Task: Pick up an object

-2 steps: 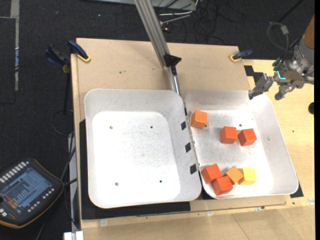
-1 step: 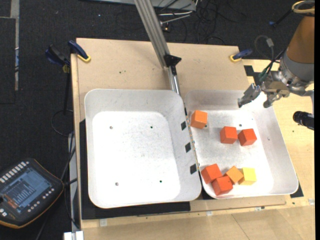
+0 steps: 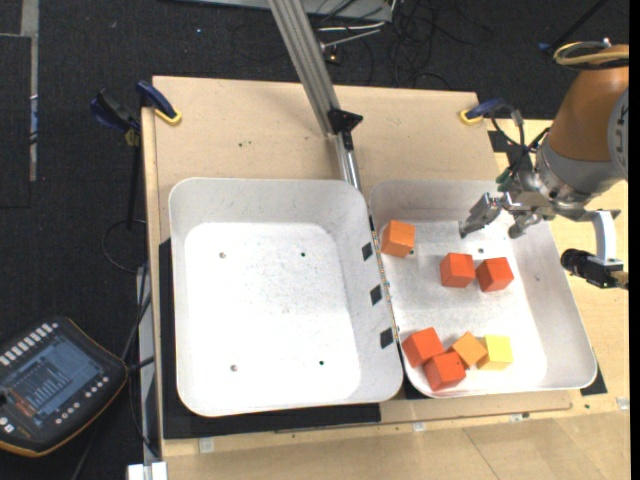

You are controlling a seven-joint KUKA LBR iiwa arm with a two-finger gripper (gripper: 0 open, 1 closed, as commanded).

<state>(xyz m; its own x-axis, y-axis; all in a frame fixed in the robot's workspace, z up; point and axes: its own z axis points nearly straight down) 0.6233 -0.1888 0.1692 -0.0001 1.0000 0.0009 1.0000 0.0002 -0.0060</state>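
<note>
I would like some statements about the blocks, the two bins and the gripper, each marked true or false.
1. All the blocks lie in the right bin. True.
2. The gripper holds a red block. False: nothing is between the jaws, which stand open above the bin's far part.
3. The yellow block sits beside an orange block near the bin's front edge. True.
4. One orange block lies apart from the others, near the divide between the bins. True.
5. There are three yellow blocks. False: there is one yellow block; the rest are red or orange.
6. The left bin holds a red block. False: no block lies in it.
</note>
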